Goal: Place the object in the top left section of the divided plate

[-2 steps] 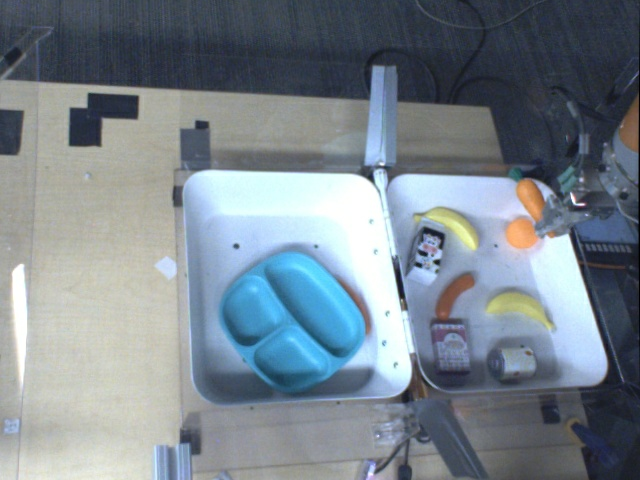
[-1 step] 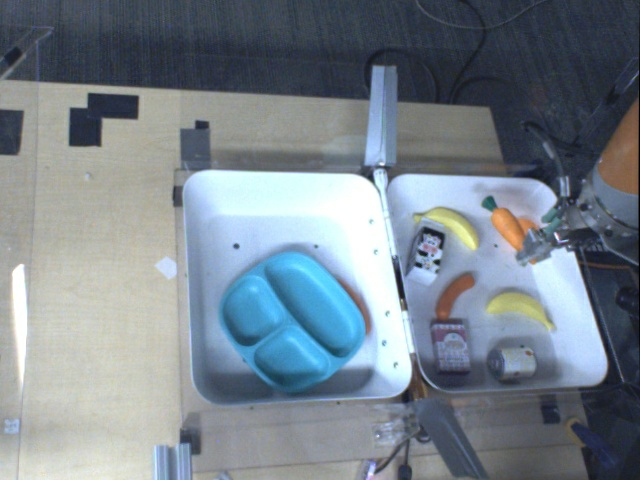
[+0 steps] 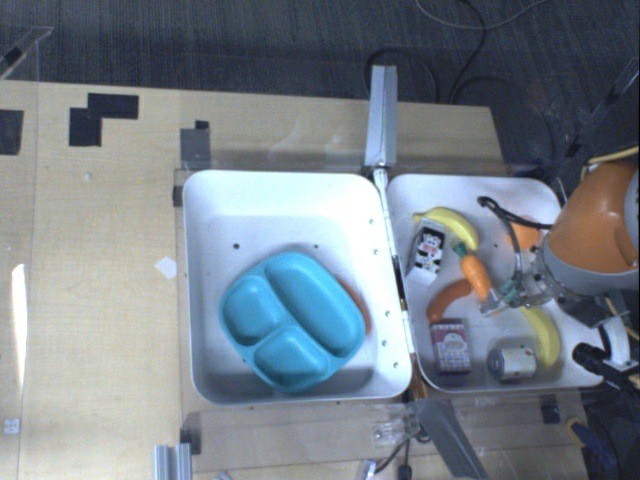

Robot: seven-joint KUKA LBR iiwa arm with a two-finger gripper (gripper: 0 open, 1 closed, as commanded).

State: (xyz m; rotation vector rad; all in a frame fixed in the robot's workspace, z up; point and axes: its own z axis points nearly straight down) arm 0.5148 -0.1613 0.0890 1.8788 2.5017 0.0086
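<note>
Blue plastic marks your target: the divided plate [image 3: 292, 319] lies tilted in the left bin [image 3: 210, 268], well away to the left of the claw [image 3: 512, 293], with the bin divider [image 3: 392, 268] between them. Your claw hangs low in the right bin [image 3: 540, 190], at the end of the arm [image 3: 597, 233] with its orange band, and you cannot tell from this slanted view whether it is parted or closed, nor whether anything sits in its grip.

Around the claw the bin is crowded. Just beside it on the left lies an orange carrot [image 3: 475, 275], and below that a curved reddish piece [image 3: 449, 299] that is hard to name. Up and to the left of the claw rests a yellow banana [image 3: 451, 227], with a small black-and-white carton [image 3: 429, 251] next to it. Directly below the claw stands a silver can [image 3: 512, 362] on its side, a second yellow piece [image 3: 544, 334] just right of it, and a dark red box [image 3: 451, 348] farther left. A black cable [image 3: 497, 209] loops above the claw. Both bins sit on the wooden table [image 3: 100, 268].
</note>
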